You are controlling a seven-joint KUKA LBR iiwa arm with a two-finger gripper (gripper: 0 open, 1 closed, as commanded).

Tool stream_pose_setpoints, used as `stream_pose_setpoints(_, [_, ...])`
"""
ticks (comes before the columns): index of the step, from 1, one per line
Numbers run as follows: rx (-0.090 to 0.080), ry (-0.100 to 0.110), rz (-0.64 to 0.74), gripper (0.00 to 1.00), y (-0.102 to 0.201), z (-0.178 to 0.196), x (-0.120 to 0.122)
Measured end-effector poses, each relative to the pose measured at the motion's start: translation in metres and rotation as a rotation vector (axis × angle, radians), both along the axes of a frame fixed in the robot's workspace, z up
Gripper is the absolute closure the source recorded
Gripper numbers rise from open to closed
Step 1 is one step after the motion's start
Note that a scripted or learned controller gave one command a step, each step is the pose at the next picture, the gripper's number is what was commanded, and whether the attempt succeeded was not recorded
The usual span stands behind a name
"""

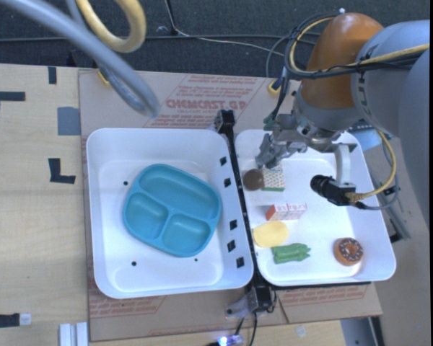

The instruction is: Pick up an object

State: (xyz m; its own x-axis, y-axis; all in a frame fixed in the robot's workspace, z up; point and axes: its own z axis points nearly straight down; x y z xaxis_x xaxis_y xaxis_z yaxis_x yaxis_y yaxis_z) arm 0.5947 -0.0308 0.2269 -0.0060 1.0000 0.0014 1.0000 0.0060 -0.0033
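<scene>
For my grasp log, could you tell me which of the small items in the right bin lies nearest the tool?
The small white box with green print, directly below the tool. The brown round piece sits beside it; the other items lie lower.

Grey arm point(400, 56), orange band point(343, 45) (glossy, domed), yellow cables, dark metal hand point(269, 157).

The two bins point(101, 193) are white. In the left bin lies a light blue plate point(172, 209). In the right bin there is a yellow piece point(270, 233), a green piece point(291, 252), a brown doughnut point(348, 251) with coloured sprinkles, a small red and white box point(286, 210), a white box point(274, 179) with green and red print, and a dark brown round thing point(252, 180). The arm point(390, 63) is grey with an orange band point(339, 45). The desk point(29, 215) is pale wood with black marks, and the cardboard point(202, 103) is tan with red letters.
</scene>
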Motion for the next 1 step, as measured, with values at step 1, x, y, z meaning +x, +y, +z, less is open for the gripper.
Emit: stream_pose_setpoints(1, [0.000, 0.000, -0.001, 1.00, 0.0488, -0.0112, -0.0154])
